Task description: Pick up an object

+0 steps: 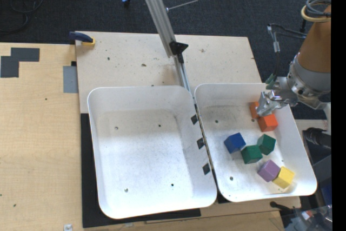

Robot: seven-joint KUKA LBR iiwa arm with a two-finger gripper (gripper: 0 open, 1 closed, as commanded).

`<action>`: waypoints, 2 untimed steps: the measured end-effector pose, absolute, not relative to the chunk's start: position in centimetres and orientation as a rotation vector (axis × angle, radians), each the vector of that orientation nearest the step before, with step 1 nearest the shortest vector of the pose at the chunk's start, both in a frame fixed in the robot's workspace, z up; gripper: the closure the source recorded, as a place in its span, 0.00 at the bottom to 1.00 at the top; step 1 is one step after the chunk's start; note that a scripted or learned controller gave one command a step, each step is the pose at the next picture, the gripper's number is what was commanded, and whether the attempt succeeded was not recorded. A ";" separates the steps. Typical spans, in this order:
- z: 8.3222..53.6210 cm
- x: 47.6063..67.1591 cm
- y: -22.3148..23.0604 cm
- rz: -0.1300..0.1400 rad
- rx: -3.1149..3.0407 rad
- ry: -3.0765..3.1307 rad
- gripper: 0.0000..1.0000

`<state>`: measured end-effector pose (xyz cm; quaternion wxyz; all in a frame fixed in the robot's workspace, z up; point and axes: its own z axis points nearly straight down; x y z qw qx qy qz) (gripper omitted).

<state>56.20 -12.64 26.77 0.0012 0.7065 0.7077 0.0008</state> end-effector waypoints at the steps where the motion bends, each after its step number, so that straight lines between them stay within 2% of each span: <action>1: 26.4 57.4 -6.6 0.000 2.218 2.229 1.00; 2: 25.3 59.5 -0.8 -0.001 2.218 2.229 1.00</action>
